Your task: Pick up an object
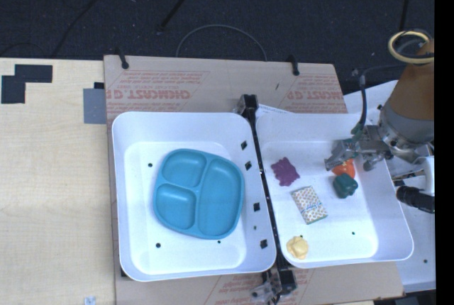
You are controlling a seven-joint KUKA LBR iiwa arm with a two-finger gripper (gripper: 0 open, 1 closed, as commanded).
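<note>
The right bin [386, 243] holds a purple lumpy toy [284, 171], a small patterned packet [309, 203], a yellow toy [298, 247], a dark teal object [345, 186] and an orange object [345, 169]. My gripper [352, 158] hangs low over the bin's right side, directly above the orange object and just beyond the teal one. Its grey metal parts partly cover the orange object. Whether anything sits between the fingers is hidden.
The left bin [135, 147] holds a blue divided plate [198, 192]. A black divider [257, 176] with clips runs between the bins. Cardboard [213, 87] lies under both bins. Cables and the arm's grey body [411, 105] crowd the right edge.
</note>
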